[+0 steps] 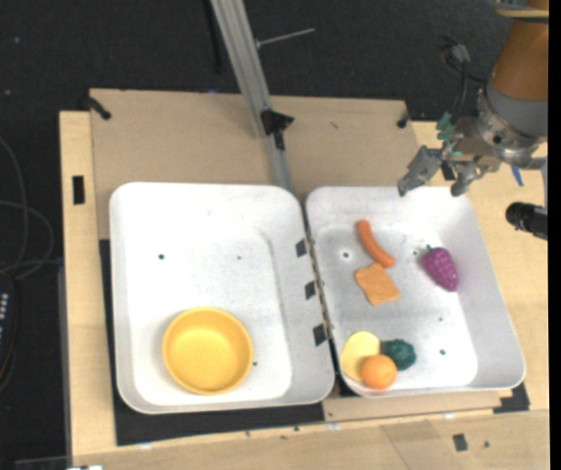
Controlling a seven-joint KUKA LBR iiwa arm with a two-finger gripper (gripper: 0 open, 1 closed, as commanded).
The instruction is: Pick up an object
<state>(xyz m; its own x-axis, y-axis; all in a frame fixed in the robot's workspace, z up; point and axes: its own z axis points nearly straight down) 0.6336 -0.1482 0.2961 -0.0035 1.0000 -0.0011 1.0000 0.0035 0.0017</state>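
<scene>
left bin (pixel 143 223) holds just the yellow bowl (pixel 208 350). right bin (pixel 486 292) has the small stuff: purple grapes (pixel 441 267), orange wedge (pixel 377 285), carrot (pixel 375 243), and at the near edge a yellow disc (pixel 360 346), green piece (pixel 398 352) and orange ball (pixel 379 371), bunched & touching. gripper (pixel 441 176) hangs over the right bin's far rim, fingers spread, nothing btwn them. best bet imo: grapes, nearest & well apart from the rest. centre over them, drop straight, close low. skip the cluster.
</scene>
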